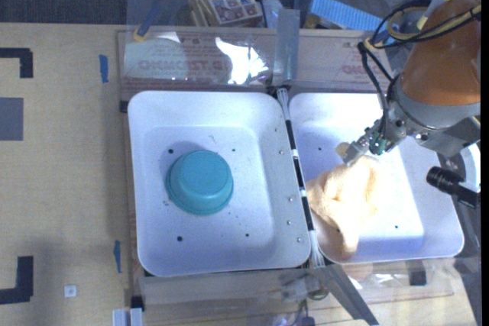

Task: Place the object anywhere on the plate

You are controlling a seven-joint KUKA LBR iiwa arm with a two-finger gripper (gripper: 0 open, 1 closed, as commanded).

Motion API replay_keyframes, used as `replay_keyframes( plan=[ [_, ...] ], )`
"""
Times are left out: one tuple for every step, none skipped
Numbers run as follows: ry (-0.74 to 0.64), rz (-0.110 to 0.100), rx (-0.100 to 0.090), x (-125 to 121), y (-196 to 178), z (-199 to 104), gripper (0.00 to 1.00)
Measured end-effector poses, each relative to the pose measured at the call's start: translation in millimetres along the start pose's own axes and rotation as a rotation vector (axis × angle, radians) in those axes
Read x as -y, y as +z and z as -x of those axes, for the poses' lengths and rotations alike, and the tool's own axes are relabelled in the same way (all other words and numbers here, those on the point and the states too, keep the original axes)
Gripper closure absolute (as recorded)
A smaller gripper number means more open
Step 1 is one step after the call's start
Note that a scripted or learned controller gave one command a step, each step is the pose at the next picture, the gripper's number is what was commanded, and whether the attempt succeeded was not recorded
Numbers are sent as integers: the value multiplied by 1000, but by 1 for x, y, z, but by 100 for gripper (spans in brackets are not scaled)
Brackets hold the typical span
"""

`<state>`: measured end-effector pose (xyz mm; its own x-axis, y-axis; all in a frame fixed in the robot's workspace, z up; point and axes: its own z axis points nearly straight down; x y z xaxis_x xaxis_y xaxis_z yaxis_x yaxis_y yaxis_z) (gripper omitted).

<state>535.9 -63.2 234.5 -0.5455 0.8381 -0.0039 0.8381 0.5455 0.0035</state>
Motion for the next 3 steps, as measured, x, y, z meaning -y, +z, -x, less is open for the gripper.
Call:
replay_keyframes(
  plan=[
    [-401, 2, 1, -48, 6, -20, 100],
    [-801, 5, 2, -85, -1, -53, 100],
    [-992, 5, 1, -119, 3, -78, 100]
  ],
)
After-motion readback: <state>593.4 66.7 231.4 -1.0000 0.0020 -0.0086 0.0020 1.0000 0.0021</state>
